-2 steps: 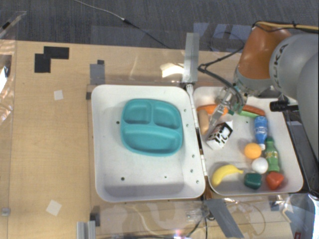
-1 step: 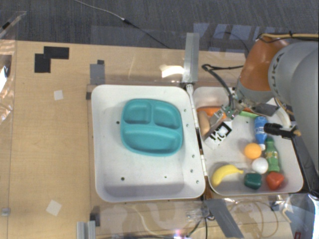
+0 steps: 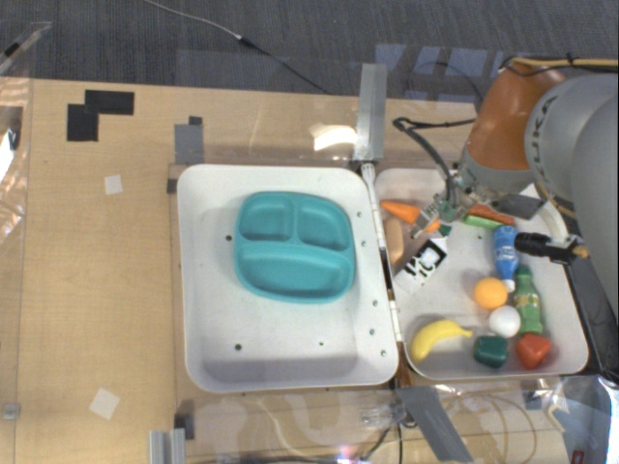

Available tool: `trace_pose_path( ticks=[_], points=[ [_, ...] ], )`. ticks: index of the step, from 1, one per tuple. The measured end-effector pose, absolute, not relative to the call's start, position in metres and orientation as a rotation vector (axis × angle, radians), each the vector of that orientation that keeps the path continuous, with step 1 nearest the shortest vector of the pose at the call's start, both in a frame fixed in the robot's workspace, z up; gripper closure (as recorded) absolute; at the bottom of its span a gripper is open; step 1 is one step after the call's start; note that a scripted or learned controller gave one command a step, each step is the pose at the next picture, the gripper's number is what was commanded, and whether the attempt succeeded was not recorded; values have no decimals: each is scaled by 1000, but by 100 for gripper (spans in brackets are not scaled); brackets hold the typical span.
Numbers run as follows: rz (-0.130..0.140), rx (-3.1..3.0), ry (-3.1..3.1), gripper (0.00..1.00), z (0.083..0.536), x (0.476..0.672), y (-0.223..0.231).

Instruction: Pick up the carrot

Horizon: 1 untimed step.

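Pincer [image 3: 447,211] down in right bin [image 3: 571,351], at carrot [image 3: 398,210]. Grip state: can't tell. Teal tray [image 3: 293,246] in left bin [image 3: 208,288].

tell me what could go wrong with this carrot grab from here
1. The orange carrot lies against the right white bin's upper left wall, so the tool may hit that wall or only nudge it.
2. A black-and-white box lies just below the tool and might get bumped.

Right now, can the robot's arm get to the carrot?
Probably yes. The end effector hangs right at the carrot in the right bin, and nothing lies over the carrot's orange end.
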<state>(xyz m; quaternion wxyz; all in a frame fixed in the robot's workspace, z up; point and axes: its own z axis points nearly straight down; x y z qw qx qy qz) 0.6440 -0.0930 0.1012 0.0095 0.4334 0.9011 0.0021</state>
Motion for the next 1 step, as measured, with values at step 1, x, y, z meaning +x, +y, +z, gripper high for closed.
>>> trace_pose_path(
  ticks=[1],
  points=[
    [11, 1593, 2698, 100, 188, 541, -34]
  ],
)
